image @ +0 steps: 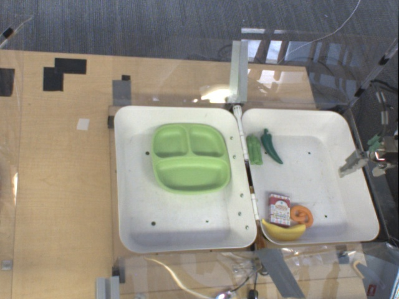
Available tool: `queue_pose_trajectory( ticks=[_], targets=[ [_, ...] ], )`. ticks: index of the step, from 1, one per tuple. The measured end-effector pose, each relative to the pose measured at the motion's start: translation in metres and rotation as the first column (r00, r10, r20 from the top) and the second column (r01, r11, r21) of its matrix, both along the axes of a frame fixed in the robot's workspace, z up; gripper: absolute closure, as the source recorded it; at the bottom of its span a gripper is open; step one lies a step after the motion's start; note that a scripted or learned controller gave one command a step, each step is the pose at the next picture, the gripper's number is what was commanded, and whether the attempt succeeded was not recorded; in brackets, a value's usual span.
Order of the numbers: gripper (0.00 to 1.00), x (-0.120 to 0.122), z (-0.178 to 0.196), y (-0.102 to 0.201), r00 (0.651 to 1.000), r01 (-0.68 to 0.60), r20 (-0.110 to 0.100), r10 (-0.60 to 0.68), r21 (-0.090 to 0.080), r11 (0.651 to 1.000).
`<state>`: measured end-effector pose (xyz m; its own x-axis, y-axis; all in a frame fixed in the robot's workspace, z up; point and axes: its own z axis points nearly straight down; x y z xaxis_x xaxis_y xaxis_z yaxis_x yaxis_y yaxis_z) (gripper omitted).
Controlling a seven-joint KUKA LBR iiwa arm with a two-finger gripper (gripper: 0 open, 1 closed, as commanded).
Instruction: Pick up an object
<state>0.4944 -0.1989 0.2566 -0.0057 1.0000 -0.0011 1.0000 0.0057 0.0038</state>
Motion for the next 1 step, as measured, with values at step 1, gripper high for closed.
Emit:
queue_pose_trajectory(
  ticks=[1],
  targets=[
    [0.00, 0.0639, -0.0893, 0.0114, 0.998, -0.065, -0.001, 0.065, 0.000, 0.998]
  ],
)
